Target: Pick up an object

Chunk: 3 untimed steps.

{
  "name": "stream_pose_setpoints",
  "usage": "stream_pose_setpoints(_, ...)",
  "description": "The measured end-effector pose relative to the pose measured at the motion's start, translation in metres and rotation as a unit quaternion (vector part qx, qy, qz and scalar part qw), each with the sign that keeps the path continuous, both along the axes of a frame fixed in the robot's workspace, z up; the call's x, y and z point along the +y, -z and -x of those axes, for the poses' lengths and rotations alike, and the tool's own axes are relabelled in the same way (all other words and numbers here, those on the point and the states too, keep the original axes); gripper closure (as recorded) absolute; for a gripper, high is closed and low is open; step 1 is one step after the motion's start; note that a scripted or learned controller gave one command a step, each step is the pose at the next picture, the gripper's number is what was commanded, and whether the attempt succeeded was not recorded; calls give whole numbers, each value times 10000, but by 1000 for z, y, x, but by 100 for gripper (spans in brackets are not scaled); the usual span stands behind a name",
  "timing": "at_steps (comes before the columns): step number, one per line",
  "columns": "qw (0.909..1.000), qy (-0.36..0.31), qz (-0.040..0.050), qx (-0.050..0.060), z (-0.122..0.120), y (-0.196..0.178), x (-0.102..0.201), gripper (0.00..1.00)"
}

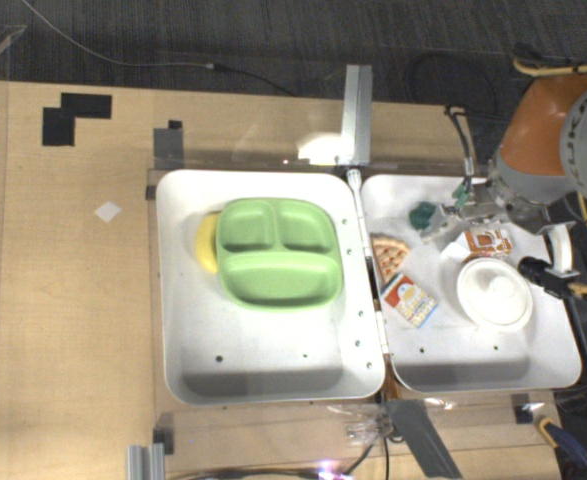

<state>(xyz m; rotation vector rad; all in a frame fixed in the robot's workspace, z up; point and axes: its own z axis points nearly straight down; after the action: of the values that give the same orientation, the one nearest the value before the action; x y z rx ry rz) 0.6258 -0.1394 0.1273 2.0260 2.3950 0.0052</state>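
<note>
The right bin (493, 366) holds a small teal object (423, 213) at its back, a toy pizza slice (388, 256), a red, white and blue box (410, 300), a white bowl (493, 290) and a small orange-and-white packet (487, 240). My gripper (460, 206) hangs over the back of this bin, just right of the teal object and above the packet. I see nothing held in it. In the left bin (263, 383) lies a green divided plate (276, 251) with a yellow object (205, 243) sticking out from under its left edge.
A metal rail (365, 268) separates the two bins, and a grey post (357, 108) stands behind it. The arm's orange band (538, 128) and cables (563, 278) hang over the right bin's far right side. Wooden bench lies to the left.
</note>
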Motion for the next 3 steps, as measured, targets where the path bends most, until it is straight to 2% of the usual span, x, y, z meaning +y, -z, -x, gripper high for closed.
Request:
stream_pose_setpoints(1, 9991, -376, 75, -177, 15, 7, 4, 0)
stream_pose_setpoints(2, 9974, -722, 2, -10, -27, 41, 43, 0)
stream_pose_setpoints(3, 9972, -744, 10, -38, -29, 30, 44, 100)
